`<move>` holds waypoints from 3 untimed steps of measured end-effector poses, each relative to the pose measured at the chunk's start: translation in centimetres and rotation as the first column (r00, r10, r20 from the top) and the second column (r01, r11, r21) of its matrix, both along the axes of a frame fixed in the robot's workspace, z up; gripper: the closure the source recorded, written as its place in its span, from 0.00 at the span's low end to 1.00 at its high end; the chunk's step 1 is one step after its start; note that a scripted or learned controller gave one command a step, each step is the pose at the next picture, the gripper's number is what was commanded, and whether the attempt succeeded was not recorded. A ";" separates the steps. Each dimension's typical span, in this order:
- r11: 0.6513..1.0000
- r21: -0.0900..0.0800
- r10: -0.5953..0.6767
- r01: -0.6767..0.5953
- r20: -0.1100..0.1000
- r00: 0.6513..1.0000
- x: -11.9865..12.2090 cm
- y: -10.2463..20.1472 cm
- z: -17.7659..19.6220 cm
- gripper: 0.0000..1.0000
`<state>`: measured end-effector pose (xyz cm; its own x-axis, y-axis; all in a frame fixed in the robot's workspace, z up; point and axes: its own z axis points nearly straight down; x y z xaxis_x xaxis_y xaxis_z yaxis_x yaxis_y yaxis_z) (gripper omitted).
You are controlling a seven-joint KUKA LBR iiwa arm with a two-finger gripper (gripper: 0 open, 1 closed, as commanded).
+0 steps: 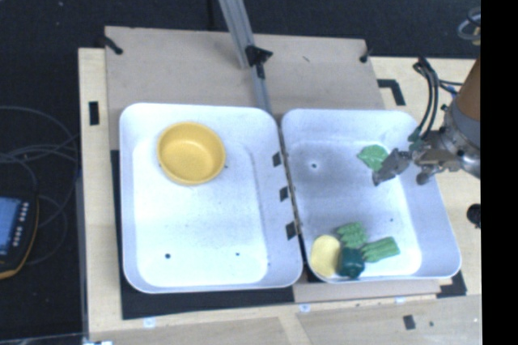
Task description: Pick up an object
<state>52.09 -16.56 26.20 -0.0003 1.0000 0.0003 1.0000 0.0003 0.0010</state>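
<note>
at the near edge of the right bin [433, 254] sits a huddle of small things: one pale yellow piece [324, 253], one dark teal piece [351, 262], and two green pieces [368, 243] lying against each other, all pressed into the bin's front corner, probably because loose items slide and collect there. farther back in the same bin lies one light green piece [373, 155], apart from the huddle. the gripper [399, 166] reaches in from the right and hangs just beside that light green piece, its dark fingers spread apart with nothing between them, so the piece looks like the likeliest target and is not yet held. whether a fingertip touches it cannot be told. the left bin [137, 214] carries a single yellow bowl [192, 153] toward its back left. in all: two bins, one bowl, five small pieces, one gripper.
</note>
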 end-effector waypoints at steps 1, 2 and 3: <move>1.000 0.000 -0.001 0.001 -0.004 1.000 -0.6 0.0 -4.3 0.00; 1.000 0.000 -0.001 0.001 -0.006 1.000 -0.4 -0.2 -10.5 0.00; 1.000 0.000 -0.001 0.001 -0.005 1.000 -0.5 -0.3 -15.8 0.00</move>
